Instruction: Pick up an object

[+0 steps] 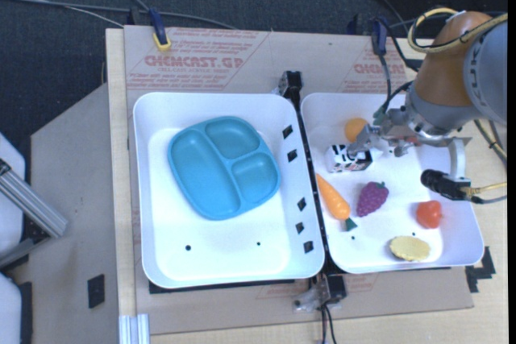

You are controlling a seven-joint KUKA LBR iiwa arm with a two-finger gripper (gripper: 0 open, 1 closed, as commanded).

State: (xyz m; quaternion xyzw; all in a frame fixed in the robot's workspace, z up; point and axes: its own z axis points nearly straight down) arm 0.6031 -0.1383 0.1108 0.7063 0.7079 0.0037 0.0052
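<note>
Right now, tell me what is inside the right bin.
The right bin holds a carrot, grapes, a tomato, a yellow piece, a cow toy and an orange. The arm covers the far corner.

Both bins (153, 197) white, black marks along the divider. Divided plate (224, 167) solid light blue. Toy cow (348, 159) black-and-white patches. Carrot (332, 196) orange with dark green tip, grapes (372, 197) purple, tomato (429, 213) red, small round fruit (355, 128) orange, flat piece (409, 248) pale yellow. Arm (451, 68) grey with orange band. Counter (201, 52) tan, red lettering.
</note>
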